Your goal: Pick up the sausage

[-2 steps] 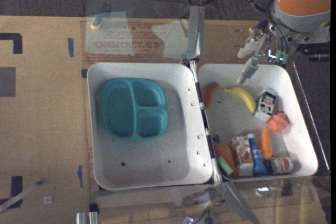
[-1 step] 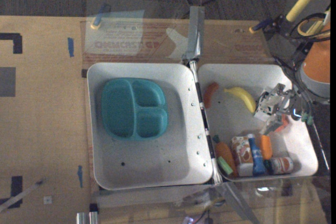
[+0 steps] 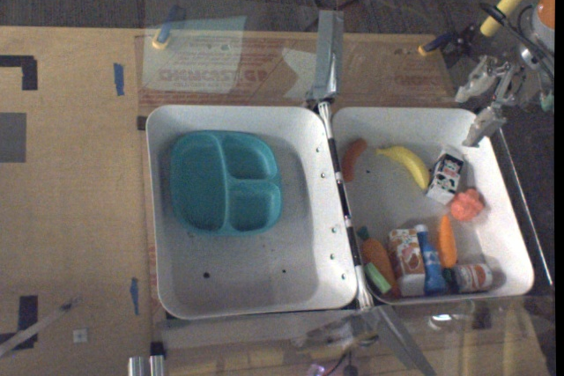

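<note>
My jaws (image 3: 490, 106) hang over the right bin's (image 3: 522, 229) far right corner; I cannot tell their state. The sausage (image 3: 353, 158) lies against that bin's left wall, beside the banana (image 3: 404, 163).

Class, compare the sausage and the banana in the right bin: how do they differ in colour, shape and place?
The sausage is reddish-orange; the banana is yellow. The sausage is short and stubby; the banana is longer, curved and tapered. The sausage lies against the bin's left wall; the banana lies nearer the milk carton. Both lie flat in the right bin, untouched.

Robot lab: taped bench (image 3: 70, 216), white bins (image 3: 167, 277).
</note>
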